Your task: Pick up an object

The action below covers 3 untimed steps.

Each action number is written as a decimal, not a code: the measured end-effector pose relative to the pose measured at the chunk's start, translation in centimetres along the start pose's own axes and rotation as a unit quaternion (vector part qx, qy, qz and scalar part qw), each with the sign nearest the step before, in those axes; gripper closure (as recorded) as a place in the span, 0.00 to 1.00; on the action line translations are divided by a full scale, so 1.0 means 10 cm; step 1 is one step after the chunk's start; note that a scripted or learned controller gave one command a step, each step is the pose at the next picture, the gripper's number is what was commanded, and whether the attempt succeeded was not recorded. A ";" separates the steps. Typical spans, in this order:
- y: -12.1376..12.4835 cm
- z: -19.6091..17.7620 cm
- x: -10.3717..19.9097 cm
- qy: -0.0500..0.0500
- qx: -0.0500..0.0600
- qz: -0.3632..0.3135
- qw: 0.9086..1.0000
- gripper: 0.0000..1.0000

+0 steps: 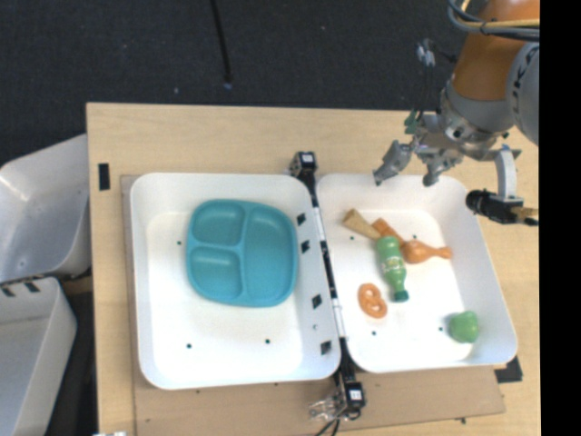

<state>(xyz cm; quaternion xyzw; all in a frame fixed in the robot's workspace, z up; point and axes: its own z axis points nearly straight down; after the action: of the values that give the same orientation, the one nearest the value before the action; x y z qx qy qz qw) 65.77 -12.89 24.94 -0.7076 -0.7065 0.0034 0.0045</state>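
A: Where's the gripper [409, 169]?

B: Above the far rim of the right bin [486, 271], fingers spread wide, nothing between them.

A: And what's there to pick?

B: All inside that bin. A green bottle [392, 266] lies mid-bin, an orange pretzel [371, 300] just nearer the camera, a tan wedge [360, 224] beyond it, a green ball [464, 327] toward the near right corner.

A: The left bin [163, 334]?

B: Holds a teal tray [243, 252].

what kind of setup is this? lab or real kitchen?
Probably a robot lab grasping bench, not a kitchen: a wooden bench bears two white bins, one holding a teal divided plate, the other toy food such as a green bottle, with the gripper above.
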 end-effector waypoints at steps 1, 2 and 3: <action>0.02 -0.08 0.00 0.000 -0.006 -0.001 1.000 0.00; 0.03 0.49 0.07 -0.002 -0.004 -0.002 1.000 0.00; -0.01 0.93 0.10 -0.002 -0.004 -0.001 1.000 0.00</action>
<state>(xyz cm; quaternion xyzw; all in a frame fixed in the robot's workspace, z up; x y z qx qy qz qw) 65.57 -11.84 15.66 -0.7071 -0.7071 0.0016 0.0000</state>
